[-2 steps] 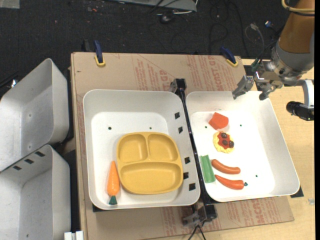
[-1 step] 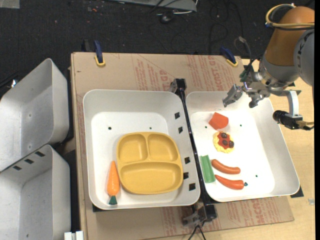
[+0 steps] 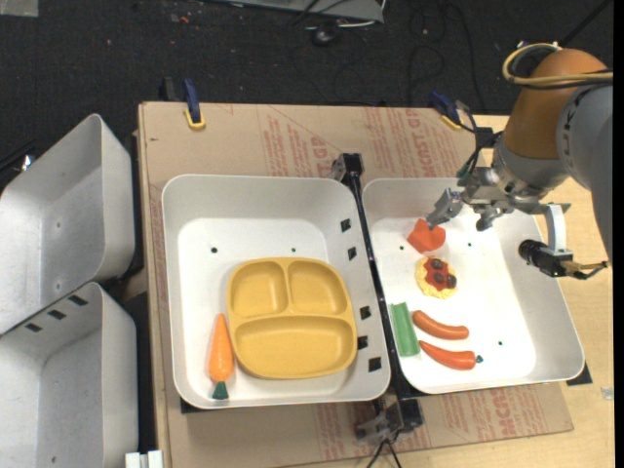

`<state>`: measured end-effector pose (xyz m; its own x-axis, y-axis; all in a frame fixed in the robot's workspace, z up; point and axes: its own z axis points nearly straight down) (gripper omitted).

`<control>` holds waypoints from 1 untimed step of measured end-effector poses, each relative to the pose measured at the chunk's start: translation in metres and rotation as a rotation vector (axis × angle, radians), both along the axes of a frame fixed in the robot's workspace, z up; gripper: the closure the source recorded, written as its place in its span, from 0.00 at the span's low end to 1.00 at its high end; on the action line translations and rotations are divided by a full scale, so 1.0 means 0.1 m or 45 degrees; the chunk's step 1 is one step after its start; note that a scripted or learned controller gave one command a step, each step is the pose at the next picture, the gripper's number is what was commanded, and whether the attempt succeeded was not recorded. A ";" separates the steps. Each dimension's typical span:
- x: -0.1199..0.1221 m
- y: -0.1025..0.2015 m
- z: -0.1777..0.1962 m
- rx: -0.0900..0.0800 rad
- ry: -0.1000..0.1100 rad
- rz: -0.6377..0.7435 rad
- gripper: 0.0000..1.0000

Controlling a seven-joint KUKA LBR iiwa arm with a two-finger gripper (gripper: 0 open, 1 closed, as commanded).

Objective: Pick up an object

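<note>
Right bin (image 3: 546, 359): red chilli (image 3: 450, 357), sausage (image 3: 441, 327), green block (image 3: 402, 329), tart (image 3: 437, 276), red piece (image 3: 426, 236). Gripper (image 3: 466, 208) above, spread wide, holding nothing. Left bin (image 3: 185, 261): yellow tray (image 3: 290, 318), carrot (image 3: 221, 351).

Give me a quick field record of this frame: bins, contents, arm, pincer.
left bin: yellow divided plate, carrot beside the plate's left edge
right bin: red piece, small tart with dark berries, green stick, two sausages
arm: reaches in from the right, over the right bin's upper part
pincer: just above and right of the red piece; grasp cannot be confirmed
bench: brown board under both bins
</note>
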<state>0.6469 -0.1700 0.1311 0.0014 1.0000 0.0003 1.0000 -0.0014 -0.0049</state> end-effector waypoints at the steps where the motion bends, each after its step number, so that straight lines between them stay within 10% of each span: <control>1: 0.02 0.00 0.14 -0.002 -0.009 0.002 1.00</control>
<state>0.6490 -0.1700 0.1455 0.0001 1.0000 -0.0013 1.0000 -0.0001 0.0024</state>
